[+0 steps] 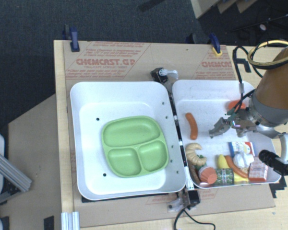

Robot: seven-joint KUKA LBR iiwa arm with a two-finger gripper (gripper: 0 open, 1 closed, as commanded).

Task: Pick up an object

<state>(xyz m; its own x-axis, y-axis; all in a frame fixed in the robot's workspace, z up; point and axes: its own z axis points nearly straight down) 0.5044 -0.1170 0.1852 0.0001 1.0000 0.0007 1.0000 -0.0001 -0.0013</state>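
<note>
From above the bench we see two white bins side by side. The left bin (81, 143) carries a green divided plate (134, 146) near its middle. In the right bin (206, 87), a sausage (192, 125) lies close to the left wall, about halfway along it. A croissant (195, 153) sits further down that same wall, and a round red piece (208, 175) rests just beside it in the bin's near left corner. Along the near edge we find a green can (225, 176), a yellow piece (224, 162), a carrot (238, 166) and a small white carton (242, 151), crowded together. The arm (276, 87) reaches in over the right wall, and the gripper (224, 126) hangs over the bin's middle, near the sausage but apart from it, its fingers spread with nothing between them.
</note>
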